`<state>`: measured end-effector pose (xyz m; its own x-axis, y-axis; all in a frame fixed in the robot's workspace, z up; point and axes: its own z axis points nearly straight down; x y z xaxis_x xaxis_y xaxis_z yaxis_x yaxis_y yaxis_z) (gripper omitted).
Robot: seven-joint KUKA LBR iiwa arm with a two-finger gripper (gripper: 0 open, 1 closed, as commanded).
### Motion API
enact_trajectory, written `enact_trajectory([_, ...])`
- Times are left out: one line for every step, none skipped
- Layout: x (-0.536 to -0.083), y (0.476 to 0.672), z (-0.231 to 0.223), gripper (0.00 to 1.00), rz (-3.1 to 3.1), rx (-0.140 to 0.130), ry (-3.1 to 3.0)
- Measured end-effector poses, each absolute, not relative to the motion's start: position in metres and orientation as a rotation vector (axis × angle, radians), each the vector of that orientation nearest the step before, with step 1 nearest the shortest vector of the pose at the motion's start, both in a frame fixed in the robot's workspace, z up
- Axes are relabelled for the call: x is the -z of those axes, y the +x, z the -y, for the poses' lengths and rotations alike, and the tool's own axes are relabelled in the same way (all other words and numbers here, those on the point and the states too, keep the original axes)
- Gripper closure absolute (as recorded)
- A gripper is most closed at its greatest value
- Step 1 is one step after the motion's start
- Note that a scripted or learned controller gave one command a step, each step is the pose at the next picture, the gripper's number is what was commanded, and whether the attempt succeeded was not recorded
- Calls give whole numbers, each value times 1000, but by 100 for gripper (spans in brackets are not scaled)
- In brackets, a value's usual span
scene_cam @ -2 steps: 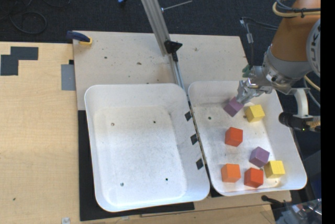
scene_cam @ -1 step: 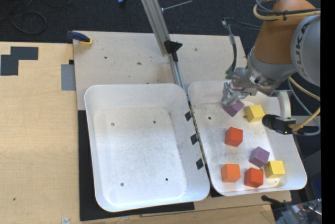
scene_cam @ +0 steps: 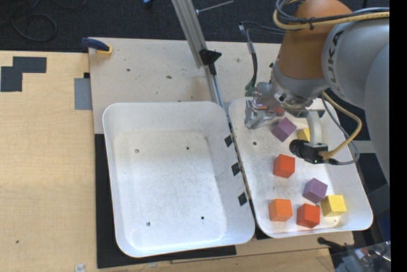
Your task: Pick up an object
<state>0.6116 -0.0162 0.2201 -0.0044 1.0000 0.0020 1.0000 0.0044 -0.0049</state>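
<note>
The purple cube [scene_cam: 283, 129] sat at the far end of the right bin [scene_cam: 251, 156], just beside my claw [scene_cam: 257, 117], not between its tips. Spread or pressed together, I couldn't tell. Risk, I judged: a nudge would skid it away. Count: two purple, three orange or red, one yellow cube [scene_cam: 334, 204], plus a yellow scrap half hidden.

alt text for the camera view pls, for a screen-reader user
The grey arm reaches from the right, its gripper low over the back of the right bin, next to a purple block. Nearer the front lie two red blocks, an orange, a purple and a yellow one. The left bin sits alongside.
</note>
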Motion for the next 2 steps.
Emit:
enact_trajectory([-213, 616, -35, 100, 2223, -3, -2214])
enact_trajectory([-223, 612, -85, 100, 2225, -1, -2214])
